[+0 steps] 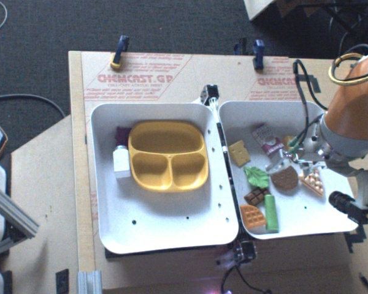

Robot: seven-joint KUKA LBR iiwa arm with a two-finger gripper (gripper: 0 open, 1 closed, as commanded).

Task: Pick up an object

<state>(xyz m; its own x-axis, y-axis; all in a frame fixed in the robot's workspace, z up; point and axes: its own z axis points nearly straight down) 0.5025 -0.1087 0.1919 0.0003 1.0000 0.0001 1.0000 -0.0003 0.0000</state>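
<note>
Brown round cookie (285, 180) lies flat in the right bin (306, 216), near its middle; being round, it has no long axis and points no particular way. The jaws (286, 158) hang just above its upper edge, reaching in from the right, and whether they are open or closed cannot be told from this slanted view; nothing shows between them.

Just beside the cookie on its right sits a triangular waffle-like wedge (313, 181), its point aimed toward the lower right. On the cookie's left lies a green leaf piece (256, 176), and below that a small chocolate block (256, 196). A green stick (271, 212) lies with its long axis running up and down the view, next to an orange waffle (252, 216) at the bin's lower left corner. Higher up rest a tan cracker (238, 152) and a pinkish packet (269, 142).

The grey arm with its orange band (351, 106) fills the right side above the bin.

In the left bin (165, 228) a yellow divided plate (168, 155) sits centred, with a small white bottle (121, 160) touching its left edge and a dark purple item (122, 133) above it. Both bins rest on the counter (80, 164).
</note>
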